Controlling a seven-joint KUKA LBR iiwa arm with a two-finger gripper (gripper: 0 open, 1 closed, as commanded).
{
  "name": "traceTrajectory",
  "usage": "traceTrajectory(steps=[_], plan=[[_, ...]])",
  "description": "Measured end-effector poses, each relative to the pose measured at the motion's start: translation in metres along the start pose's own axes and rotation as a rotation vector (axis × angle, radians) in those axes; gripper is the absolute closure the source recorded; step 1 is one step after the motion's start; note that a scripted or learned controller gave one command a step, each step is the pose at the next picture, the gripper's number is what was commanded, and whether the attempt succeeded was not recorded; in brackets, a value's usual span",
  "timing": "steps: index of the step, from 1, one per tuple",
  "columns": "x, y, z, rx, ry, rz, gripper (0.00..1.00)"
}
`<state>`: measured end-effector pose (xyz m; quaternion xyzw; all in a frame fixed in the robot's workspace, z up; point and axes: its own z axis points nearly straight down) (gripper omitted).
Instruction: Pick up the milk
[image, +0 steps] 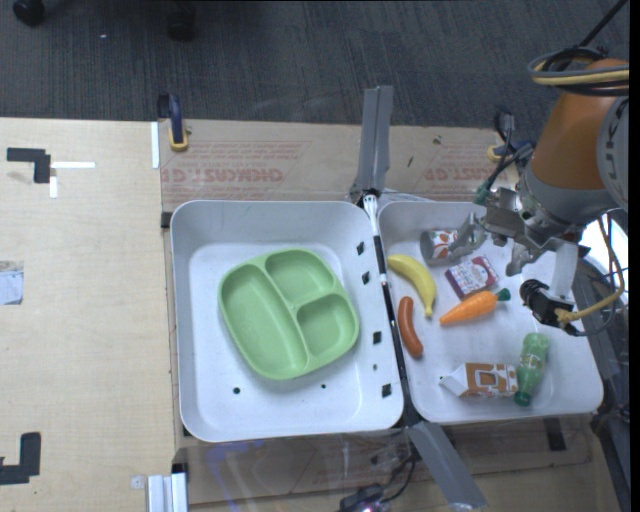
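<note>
Camera view: gripper (492, 232) over far part of right bin (590, 395), above small packets.
Jaw state unreadable from here, nothing seen between fingers. Milk (481, 380) carton lying flat near front of right bin, touching green bottle (531, 367). Carrot (472, 307), banana (417, 280), sausage (410, 327) mid-bin. Green tray (290, 312) in left bin (185, 330).

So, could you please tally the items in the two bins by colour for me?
Green: 2, the plate and the bottle
Yellow: 1, the banana
Orange: 1, the carrot
Red-orange: 1, the sausage
Brown and white: 1, the milk
Dark red: 1, a packet
Grey: 1, a can
Total: 8
</note>
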<state>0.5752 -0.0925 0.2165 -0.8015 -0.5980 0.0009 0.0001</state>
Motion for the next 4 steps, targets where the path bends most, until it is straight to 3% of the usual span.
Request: traceTrajectory(steps=[1, 2, 3, 4], plan=[[0.021, -0.071, -0.034, 0.001, 0.0, -0.092, 0.0], [-0.01, 0.02, -0.049, -0.001, 0.0, -0.08, 0.0], [-0.001, -0.001, 0.012, 0.0, 0.0, -0.19, 0.0], [-0.008, -0.039, -0.002, 0.001, 0.0, -0.011, 0.0]])
